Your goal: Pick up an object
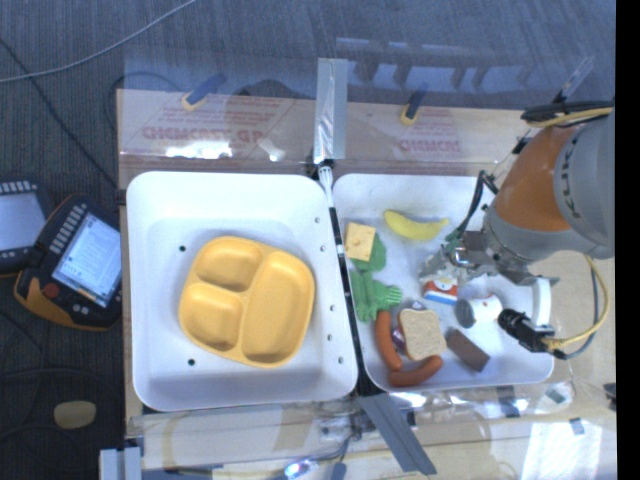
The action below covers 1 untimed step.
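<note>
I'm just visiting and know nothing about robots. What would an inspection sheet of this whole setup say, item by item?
Surface: two white bins side by side, left bin and right bin, on a bench.
Job's things: right bin holds a banana, cheese cube, green toy, bread slice, sausages, brown block and a small red, white and blue item.
Clutter: yellow divided tray in the left bin.
Grippers: gripper low over the right bin, near the banana; grip state unclear.
Cables: black cable on the floor; yellow cable by the arm.
Surroundings: handheld controller on grey carpet, left of the bench.
</note>
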Tool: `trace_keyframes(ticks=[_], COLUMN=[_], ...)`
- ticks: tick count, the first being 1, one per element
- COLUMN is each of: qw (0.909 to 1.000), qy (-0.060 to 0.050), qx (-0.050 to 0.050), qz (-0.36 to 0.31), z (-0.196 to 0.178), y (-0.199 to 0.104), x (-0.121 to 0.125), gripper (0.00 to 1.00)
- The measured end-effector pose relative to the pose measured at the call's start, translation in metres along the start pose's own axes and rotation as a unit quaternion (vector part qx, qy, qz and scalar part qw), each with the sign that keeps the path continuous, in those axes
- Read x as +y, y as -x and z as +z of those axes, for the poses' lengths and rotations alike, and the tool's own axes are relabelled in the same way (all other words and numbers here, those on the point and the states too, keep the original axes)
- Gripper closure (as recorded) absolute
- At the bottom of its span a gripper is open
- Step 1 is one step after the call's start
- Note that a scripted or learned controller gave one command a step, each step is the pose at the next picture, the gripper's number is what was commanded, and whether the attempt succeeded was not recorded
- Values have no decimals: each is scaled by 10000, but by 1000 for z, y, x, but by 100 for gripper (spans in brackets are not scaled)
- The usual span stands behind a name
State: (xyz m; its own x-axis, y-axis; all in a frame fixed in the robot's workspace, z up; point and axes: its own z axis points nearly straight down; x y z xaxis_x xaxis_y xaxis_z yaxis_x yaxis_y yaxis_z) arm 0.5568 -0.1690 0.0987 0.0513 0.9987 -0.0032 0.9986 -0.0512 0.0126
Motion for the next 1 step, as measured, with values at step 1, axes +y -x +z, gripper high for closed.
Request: trace_keyframes(ticks=[1], qw=[9935], qy=[-64], qx=[26], qz=[-1139], z=[-100], y=[-12], x=[7], gripper=[100])
